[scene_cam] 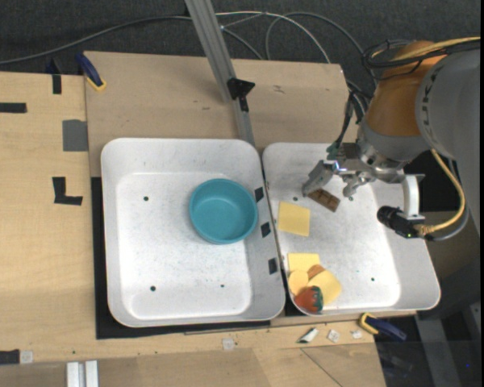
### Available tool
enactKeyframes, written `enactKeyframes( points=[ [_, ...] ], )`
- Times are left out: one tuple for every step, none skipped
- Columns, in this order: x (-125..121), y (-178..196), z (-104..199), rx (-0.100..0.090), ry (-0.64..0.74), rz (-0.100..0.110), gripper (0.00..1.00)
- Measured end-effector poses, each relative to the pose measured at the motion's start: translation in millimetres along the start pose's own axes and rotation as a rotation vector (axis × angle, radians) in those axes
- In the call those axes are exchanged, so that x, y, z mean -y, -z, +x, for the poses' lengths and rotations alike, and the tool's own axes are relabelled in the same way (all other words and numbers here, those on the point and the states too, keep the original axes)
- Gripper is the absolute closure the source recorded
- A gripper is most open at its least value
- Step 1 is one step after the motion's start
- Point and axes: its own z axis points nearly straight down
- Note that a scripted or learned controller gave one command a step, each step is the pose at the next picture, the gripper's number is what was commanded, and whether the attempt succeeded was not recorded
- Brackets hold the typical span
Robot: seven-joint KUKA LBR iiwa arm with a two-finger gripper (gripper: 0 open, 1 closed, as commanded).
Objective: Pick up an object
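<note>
- The gripper [332, 185] is being held low over the upper part of the right bin [395, 285], with the grey arm [456, 95] and its orange band [399, 103] reaching in from the right.
- Its two fingers are being kept spread apart, one [316, 178] pointing down-left and the other [353, 185] sitting to the right; nothing is being clamped between them.
- A small brown block [328, 200] is being seen just below the gap between the fingers, lying on the bin floor; whether it is being touched by a fingertip cannot be told.
- A pale yellow square piece [294, 218] is lying flat near the right bin's left wall, just below and left of the brown block.
- Further down in the same bin, a second yellow piece [304, 263] is being overlapped by a small cluster: a yellowish lump [327, 285] and a red, rounded object [308, 298], all touching one another.
- In the left bin [145, 240], a teal bowl [222, 210] is standing upright, toward that bin's right side, well apart from the gripper.
- Both bins are being carried side by side on the wooden bench [32, 184], with their inner rims touching.
- A grey metal pole [214, 39] is being seen slanting down from the top edge to the bins' upper junction.
- Dark cables [290, 27] are being trailed across the dark surface behind the bench.
</note>
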Motion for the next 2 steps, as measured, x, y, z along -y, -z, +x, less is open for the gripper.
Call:
enactKeyframes(
  points=[
    [-6.4, -50.4, -4.5, 0.000, 0.001, -0.001, 0.00],
    [-7.7, -37.1, -3.7, 0.000, 0.002, -0.005, 1.00]
  ],
)
